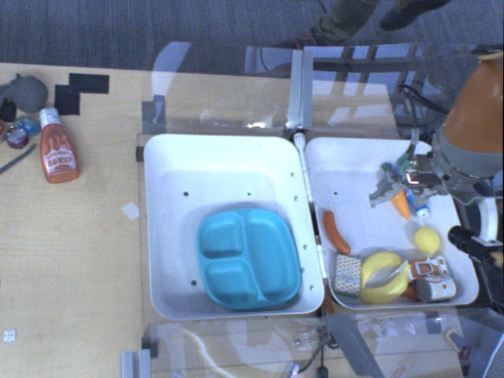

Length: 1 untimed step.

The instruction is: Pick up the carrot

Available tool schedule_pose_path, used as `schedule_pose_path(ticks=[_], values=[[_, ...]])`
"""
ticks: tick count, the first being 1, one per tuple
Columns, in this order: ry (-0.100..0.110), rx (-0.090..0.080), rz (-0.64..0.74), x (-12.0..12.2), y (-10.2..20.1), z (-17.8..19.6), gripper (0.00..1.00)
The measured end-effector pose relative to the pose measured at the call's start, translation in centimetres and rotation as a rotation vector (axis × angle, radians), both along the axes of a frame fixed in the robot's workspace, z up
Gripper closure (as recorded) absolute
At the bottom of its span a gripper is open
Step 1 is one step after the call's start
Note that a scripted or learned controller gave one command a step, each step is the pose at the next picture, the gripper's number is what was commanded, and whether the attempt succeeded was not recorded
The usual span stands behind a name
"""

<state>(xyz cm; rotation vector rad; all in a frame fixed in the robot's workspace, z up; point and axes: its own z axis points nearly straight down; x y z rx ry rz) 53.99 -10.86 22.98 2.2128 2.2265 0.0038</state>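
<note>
Carrot in right bin, gripper just beside it

We find the carrot (pixel 402 204) in the right bin (pixel 346 176), near its far right side, long axis running roughly near-to-far; which end is the tip is unclear. The gripper (pixel 390 186) hangs at its far-left end; how wide it stands we cannot tell.

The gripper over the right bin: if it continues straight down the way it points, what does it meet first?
Most likely the carrot, which lies right below the gripper; depth is hard to judge from this view.
</note>
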Motion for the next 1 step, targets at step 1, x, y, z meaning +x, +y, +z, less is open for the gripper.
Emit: schedule_pose_path(ticks=[1], values=[[-0.001, -0.001, 0.131, 0.52, -5.46, -2.13, 0.00]])
